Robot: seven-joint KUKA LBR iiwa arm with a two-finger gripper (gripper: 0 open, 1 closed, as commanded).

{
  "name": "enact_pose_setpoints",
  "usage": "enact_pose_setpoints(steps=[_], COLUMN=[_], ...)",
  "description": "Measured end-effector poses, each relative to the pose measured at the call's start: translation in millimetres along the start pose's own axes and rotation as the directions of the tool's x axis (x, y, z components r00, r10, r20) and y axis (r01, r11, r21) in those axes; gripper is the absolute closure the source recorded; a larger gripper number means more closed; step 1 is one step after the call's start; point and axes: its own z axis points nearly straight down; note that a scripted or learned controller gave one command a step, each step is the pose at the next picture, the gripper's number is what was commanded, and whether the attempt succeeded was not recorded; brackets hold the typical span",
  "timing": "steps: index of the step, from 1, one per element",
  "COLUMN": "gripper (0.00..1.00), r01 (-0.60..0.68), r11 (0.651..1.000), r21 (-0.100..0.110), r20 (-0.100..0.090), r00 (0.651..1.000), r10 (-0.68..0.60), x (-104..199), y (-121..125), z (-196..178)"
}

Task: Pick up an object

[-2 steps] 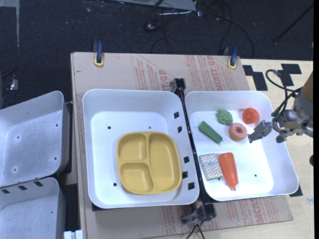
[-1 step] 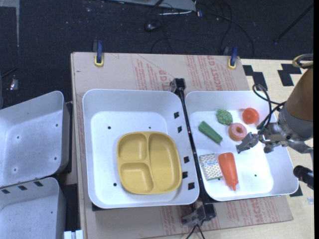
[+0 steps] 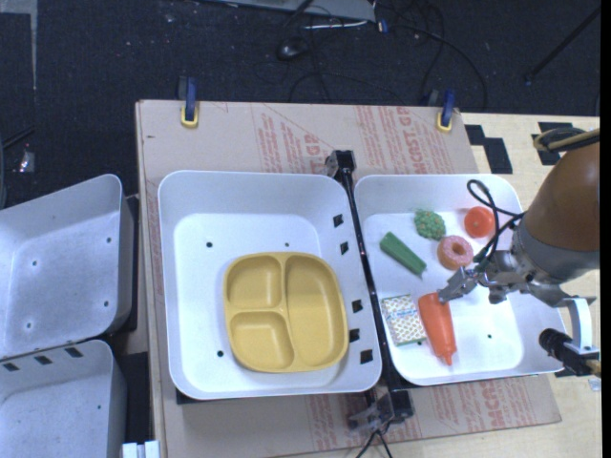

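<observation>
While the arm point(image 3: 563, 222) reaches in from the right edge, its gripper point(image 3: 465, 284) hangs over the right bin point(image 3: 506, 356), just above the top end of the carrot point(image 3: 438, 327) and just below the pink donut point(image 3: 455, 251). Nothing can be seen between the fingers, and whether they stand wide or narrow cannot be told from this angle, since they are small and dark against the wrist. The carrot lies lengthwise near the front of the right bin, its tip pointing toward the front wall. Just beside it on the left sits a small patterned square packet point(image 3: 403, 319). Farther back in the same bin lie a long green pod point(image 3: 402, 253), a green broccoli floret point(image 3: 430, 224) and a red tomato point(image 3: 479, 221), the last close to the arm's cable. The left bin point(image 3: 191, 256) holds a yellow plate point(image 3: 284, 311) with three compartments, resting flat near the middle.
</observation>
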Motion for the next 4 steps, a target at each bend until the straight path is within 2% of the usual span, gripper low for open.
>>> enact_pose_setpoints(steps=[1,2,3,4], gripper=[0.00,1.00,1.00,1.00], r01=[0.001,-0.001,0.004,0.005], r11=[1.000,0.999,1.000,1.000], r21=[-0.031,-0.032,-0.009,-0.011], r20=[0.011,0.008,0.003,0.004], r00=[1.000,1.000,1.000,1.000], r10=[-0.001,0.002,-0.004,-0.005], x=[-3.0,-1.9,-0.3,3.0], y=[7.6,8.6,1.9,-6.4], z=[23.8,14.4,-31.3,-85.1])
